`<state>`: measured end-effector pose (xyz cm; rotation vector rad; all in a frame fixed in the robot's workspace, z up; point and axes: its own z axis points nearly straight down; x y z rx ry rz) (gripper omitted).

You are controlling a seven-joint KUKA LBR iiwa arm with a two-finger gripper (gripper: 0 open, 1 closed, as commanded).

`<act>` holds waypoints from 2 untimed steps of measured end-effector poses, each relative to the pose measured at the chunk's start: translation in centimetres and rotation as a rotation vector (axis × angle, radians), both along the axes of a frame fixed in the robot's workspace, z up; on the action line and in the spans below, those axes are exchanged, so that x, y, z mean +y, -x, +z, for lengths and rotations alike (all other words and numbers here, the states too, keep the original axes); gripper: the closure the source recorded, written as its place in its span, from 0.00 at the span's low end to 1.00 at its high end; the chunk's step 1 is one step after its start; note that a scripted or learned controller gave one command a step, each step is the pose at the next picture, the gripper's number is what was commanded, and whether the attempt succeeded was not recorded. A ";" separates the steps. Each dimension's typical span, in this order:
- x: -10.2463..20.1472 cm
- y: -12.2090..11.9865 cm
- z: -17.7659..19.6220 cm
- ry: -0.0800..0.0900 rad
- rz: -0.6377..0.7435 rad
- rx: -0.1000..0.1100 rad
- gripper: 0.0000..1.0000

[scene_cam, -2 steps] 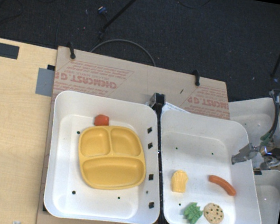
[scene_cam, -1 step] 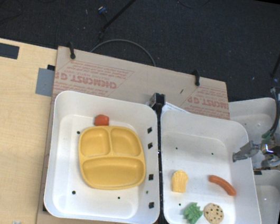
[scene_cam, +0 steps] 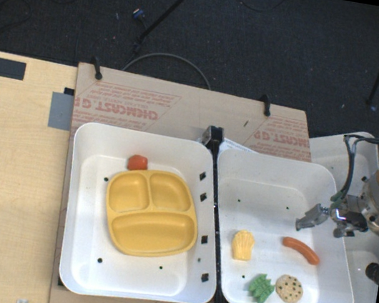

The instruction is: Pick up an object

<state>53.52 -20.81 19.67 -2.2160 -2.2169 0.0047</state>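
Near bins: two white bins (scene_cam: 85, 165) on the table, sausage in the right one.
Pincer (scene_cam: 319, 217): at the right bin's right side, clasping nothing; fingers' spread, I cannot tell.
Sausage (scene_cam: 300, 250): just nearward of the pincer, long axis slanting left-far to right-near.

The divided plastic tray (scene_cam: 152, 213) is mustard yellow; a small round toy (scene_cam: 138, 163) beside it is orange-red. The toy sausage (scene_cam: 301, 250) is orange, the ridged corn-like piece (scene_cam: 242, 245) pale yellow, the leafy toy (scene_cam: 261, 288) green, and the round cookie (scene_cam: 289, 289) tan with dark speckles.
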 end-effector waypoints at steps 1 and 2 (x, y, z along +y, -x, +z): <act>0.5 -0.2 -4.3 0.001 -0.001 -0.003 0.00; 0.5 0.5 -10.5 0.000 -0.001 -0.001 0.00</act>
